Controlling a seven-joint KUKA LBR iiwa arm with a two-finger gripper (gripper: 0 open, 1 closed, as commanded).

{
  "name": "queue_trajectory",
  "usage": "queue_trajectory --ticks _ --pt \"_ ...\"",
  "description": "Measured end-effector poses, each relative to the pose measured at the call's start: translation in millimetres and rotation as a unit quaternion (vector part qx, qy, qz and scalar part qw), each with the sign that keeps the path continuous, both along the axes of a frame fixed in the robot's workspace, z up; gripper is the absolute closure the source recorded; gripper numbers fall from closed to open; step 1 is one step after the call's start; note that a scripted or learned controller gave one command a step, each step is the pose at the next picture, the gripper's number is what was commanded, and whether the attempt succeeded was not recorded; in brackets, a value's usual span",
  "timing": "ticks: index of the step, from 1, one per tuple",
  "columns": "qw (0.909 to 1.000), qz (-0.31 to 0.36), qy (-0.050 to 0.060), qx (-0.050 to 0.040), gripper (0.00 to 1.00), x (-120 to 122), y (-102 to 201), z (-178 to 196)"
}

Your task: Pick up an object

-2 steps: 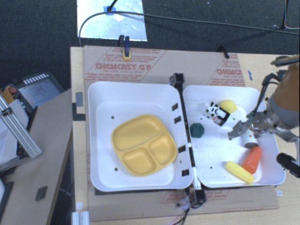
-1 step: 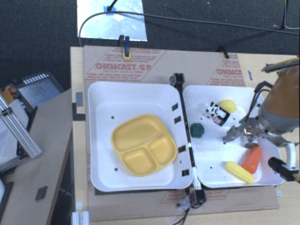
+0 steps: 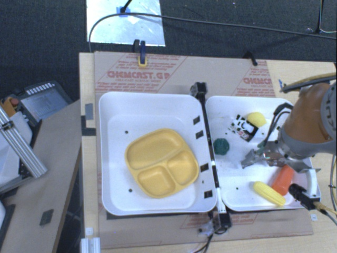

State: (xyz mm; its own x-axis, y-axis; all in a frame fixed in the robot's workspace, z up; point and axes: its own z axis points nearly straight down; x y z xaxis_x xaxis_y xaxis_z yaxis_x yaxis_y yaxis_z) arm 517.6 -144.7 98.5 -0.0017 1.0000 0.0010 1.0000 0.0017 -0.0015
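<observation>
My claw (image 3: 251,160): low over the right bin (image 3: 231,188), out toward its middle, reaching in from the right; I cannot tell how it is set, and I see nothing caught in it.
My arm (image 3: 311,121): grey and orange, over the bin's right side.
Orange carrot (image 3: 283,180): near right of that bin, just beside my wrist.
Yellow corn cob (image 3: 269,192): lying near the bin's near edge, touching the carrot's lower end.
Green lump (image 3: 221,146): by the bin's left wall.
Black-and-white toy (image 3: 242,126): far part of the bin, against a yellow fruit (image 3: 257,119).
Left bin (image 3: 118,141): holds a yellow divided plate (image 3: 161,162).
</observation>
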Motion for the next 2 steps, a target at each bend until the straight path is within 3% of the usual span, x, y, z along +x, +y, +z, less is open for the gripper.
queue_trajectory --ticks 1,2 --pt "1.0000 0.000 -0.001 -0.0003 0.00 0.6 0.3 -14.3" --pt "1.0000 0.000 -0.002 -0.0007 1.00 1.4 0.0 -3.2"
